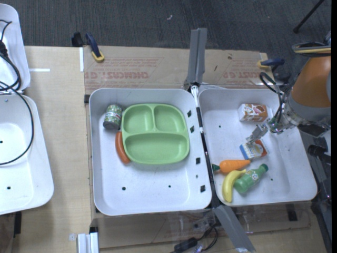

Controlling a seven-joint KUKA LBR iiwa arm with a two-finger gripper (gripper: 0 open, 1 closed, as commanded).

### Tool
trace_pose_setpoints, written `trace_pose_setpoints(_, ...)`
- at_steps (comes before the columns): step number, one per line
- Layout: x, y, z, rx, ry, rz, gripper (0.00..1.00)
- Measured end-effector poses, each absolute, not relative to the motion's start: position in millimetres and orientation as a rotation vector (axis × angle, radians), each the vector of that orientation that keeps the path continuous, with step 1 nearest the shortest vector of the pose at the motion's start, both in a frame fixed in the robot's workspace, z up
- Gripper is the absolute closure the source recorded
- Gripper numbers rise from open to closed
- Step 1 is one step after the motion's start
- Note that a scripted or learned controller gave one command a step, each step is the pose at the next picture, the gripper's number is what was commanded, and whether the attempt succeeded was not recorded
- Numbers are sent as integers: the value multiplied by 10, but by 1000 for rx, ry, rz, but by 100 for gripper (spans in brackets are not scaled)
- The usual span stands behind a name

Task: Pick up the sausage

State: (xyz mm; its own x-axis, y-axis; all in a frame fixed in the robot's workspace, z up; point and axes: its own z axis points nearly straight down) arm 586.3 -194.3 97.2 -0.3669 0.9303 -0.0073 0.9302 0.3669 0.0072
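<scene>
Sausage (121,148) lies beside green tray (155,133), claw (258,133) well apart.

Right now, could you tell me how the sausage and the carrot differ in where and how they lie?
The sausage lies in the left bin, running top to bottom along the left edge of the green tray; the carrot lies in the right bin, running side to side. The sausage is plain reddish-orange; the carrot is brighter orange with a green stem end. The carrot is nearer the gripper. Both are slim, elongated toy foods.
</scene>
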Motion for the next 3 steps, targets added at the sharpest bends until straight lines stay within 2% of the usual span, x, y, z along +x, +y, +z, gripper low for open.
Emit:
trace_pose_setpoints(1, 6338, -1569, 872, 1761, 2627, -32, 0)
trace_pose_setpoints(2, 6450, -2077, 865, 1952, 2524, -18, 0)
trace_pose_setpoints(3, 6494, -2105, 859, 2035, 2478, -25, 0)
